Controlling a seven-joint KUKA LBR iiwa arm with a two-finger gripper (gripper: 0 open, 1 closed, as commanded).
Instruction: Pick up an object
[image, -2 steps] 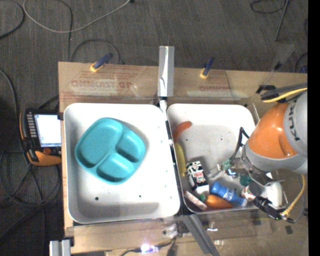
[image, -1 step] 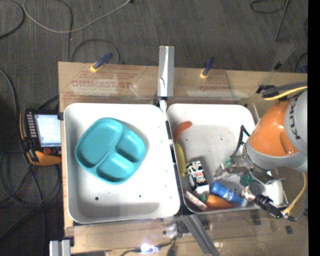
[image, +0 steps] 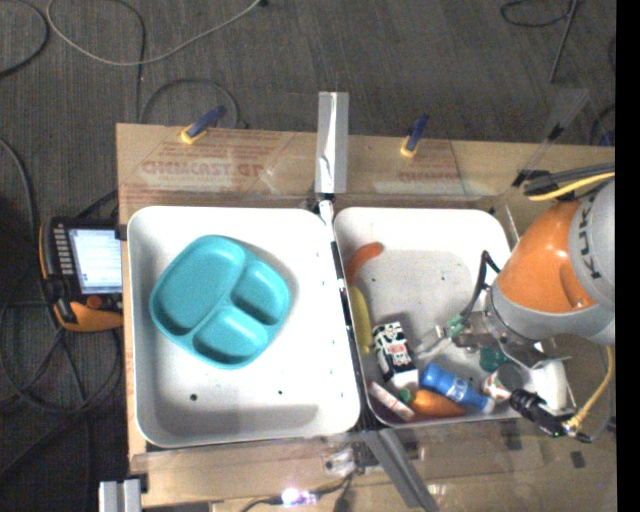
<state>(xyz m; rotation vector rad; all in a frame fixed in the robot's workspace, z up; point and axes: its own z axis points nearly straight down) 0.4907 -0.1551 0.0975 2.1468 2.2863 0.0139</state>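
My gripper (image: 466, 338) hangs low over the right half of the right bin (image: 430, 235), below the arm's orange band (image: 545, 272). Just under and to its left lies a blue bottle (image: 450, 383), with an orange carrot-like piece (image: 436, 403) in front of it. A black and white box (image: 393, 346) lies left of the gripper, with a small gap between them. An orange object (image: 364, 256) and a yellow one (image: 358, 308) rest along the bin's left wall. I see nothing held in the gripper.
The left bin (image: 160, 400) holds a teal divided plate (image: 222, 299). A red and white item (image: 391, 399) lies in the right bin's front left corner. A metal post (image: 331, 140) stands behind the divider. A handheld pendant (image: 85, 270) sits off the bench's left side.
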